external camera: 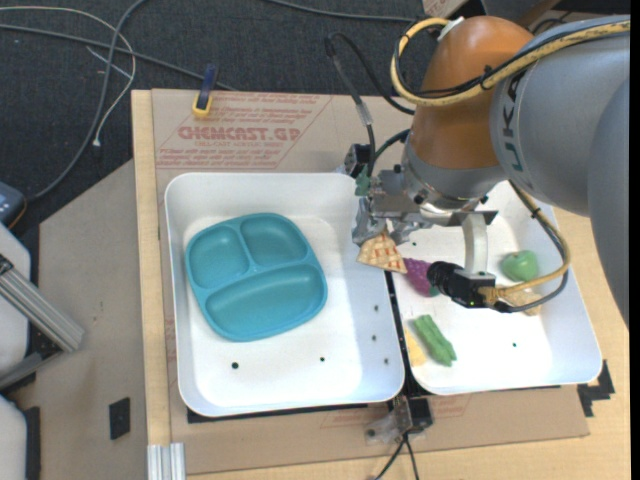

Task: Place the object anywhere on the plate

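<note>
Teal plate (257, 275) lies bare in the left bin (185, 203).
At frame centre, the gripper (383, 236) pinches a waffle-patterned wedge (382, 254) (tan, triangular) over the bins' shared edge, right of the plate.

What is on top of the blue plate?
Nothing lies on the blue plate; all three of its compartments show bare. It sits in the left bin. The waffle piece is beside it, near the bins' shared edge, under the gripper.

2 white bins (270, 393) on a cardboard sheet (240, 133), green pepper (434, 337), purple eggplant (417, 274), green round fruit (520, 265), blue-yellow clamp (206, 88)
</note>
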{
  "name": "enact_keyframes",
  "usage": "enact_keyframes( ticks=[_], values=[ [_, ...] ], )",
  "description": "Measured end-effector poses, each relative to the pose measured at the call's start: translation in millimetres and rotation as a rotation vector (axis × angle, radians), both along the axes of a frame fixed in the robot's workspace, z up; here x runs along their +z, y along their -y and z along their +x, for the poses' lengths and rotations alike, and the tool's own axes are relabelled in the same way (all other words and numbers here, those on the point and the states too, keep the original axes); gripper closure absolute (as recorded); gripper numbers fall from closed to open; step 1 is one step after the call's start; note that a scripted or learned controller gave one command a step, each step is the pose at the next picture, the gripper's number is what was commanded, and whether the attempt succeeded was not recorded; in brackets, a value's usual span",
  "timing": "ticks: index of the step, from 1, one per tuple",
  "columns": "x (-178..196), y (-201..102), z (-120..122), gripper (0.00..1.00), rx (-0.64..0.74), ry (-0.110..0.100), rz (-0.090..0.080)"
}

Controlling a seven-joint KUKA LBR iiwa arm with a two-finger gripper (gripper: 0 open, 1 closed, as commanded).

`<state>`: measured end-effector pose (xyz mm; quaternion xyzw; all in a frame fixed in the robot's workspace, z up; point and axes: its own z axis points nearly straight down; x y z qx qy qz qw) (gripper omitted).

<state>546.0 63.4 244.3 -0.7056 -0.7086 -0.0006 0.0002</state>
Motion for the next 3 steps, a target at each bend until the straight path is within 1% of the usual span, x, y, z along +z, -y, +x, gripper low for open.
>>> enact_keyframes(
  ticks=[1,2,3],
  values=[
    [-20.3,-50.0,21.4,1.0,-0.002,0.001,-0.001],
    [-14.5,-69.2,16.0,1.0,-0.003,0.0,0.0],
    [-14.5,-69.7,15.8,0.0,-0.002,-0.001,-0.001]
  ],
)
